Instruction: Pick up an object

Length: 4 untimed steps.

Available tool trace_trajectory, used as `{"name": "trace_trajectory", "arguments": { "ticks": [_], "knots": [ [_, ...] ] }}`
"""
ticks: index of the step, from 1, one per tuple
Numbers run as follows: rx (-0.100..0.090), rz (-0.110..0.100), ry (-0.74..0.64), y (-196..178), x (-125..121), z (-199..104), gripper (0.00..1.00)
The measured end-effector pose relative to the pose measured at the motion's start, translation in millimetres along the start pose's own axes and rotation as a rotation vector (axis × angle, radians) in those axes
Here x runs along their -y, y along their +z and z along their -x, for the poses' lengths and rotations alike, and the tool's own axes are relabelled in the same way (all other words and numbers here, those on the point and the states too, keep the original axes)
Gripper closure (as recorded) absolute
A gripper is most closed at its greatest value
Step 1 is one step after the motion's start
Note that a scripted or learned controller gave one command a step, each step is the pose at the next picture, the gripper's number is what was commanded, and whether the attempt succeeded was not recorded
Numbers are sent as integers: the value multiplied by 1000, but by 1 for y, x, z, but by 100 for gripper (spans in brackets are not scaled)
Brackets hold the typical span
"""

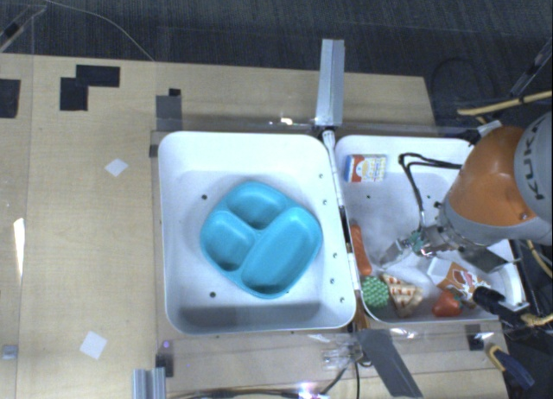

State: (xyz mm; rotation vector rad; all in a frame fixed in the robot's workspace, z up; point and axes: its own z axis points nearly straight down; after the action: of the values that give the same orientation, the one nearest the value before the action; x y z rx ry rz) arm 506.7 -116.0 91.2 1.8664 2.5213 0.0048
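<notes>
Nearest the camera, along the right bin's (518,278) front edge, four small items are being counted: a green piece (374,291), a waffle-like piece (404,292), a red piece (446,305) and an orange carrot (359,250). Above them the gripper (421,243) is being positioned; a centred, vertical descent is being advised. Farther off, one carton (366,167) and one blue tray (260,237) are being listed.

A small carton (366,167), an orange carrot-like piece (359,249), a green item (375,291), a waffle-patterned piece (403,292) and a red piece (447,304) are seen in the right bin (384,216)
</notes>
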Motion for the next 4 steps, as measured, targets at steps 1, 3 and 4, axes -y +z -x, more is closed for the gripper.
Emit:
{"name": "trace_trajectory", "arguments": {
  "ticks": [1,3,4],
  "knots": [
    [0,0,0,0,0,0,0],
    [1,1,-384,-83,-34,17,0],
    [1,1,-384,-83,-34,17,0]
  ]
}}
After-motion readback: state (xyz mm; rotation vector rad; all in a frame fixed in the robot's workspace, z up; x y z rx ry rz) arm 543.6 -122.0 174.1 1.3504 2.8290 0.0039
